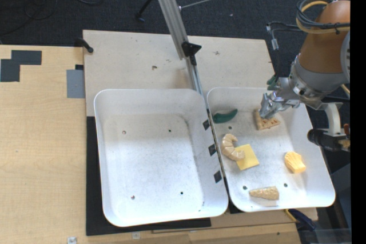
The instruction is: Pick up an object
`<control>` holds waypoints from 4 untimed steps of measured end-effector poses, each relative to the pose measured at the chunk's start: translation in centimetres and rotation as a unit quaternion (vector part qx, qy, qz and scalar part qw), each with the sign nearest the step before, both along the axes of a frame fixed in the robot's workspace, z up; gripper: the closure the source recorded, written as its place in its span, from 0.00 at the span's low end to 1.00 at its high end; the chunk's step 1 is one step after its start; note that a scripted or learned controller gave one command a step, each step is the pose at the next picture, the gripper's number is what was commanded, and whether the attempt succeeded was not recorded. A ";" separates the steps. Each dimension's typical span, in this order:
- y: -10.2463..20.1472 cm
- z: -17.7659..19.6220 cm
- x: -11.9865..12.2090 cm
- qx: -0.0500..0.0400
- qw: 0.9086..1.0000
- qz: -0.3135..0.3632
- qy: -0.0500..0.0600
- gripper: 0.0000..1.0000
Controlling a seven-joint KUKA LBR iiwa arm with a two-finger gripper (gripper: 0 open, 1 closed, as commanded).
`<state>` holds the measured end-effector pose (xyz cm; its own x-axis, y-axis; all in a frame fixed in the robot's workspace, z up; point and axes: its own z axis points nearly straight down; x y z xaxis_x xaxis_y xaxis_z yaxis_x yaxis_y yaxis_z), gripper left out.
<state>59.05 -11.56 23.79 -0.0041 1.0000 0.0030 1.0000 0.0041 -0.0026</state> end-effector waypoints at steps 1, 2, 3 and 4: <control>4.4 -1.1 -1.9 0.000 1.000 0.000 0.002 1.00; 8.6 -1.7 -4.4 0.000 1.000 0.000 0.002 1.00; 14.1 -1.7 -5.1 0.000 1.000 0.000 0.002 1.00; 19.3 -2.3 -7.6 -0.001 1.000 0.000 0.002 1.00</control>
